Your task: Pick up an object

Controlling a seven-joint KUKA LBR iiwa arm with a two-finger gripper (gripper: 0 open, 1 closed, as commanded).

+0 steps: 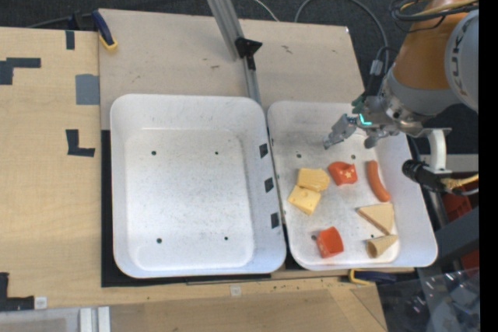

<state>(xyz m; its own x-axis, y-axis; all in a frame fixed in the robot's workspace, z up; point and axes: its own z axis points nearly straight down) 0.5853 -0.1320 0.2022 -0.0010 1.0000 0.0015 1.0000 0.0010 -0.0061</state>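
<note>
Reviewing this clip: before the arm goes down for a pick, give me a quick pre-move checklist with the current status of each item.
1. Objects are within the right bin: ok, several small pieces lie there.
2. Gripper is above that bin: ok, over its upper part.
3. Gripper free of any object: ok, nothing between its fingers, which look spread.
4. Nearest target unobstructed: ok, the red piece lies apart from the sausage.
5. Yellow blocks separated: not ok, the two touch.
6. Gripper height above the bin floor: cannot tell.
</note>
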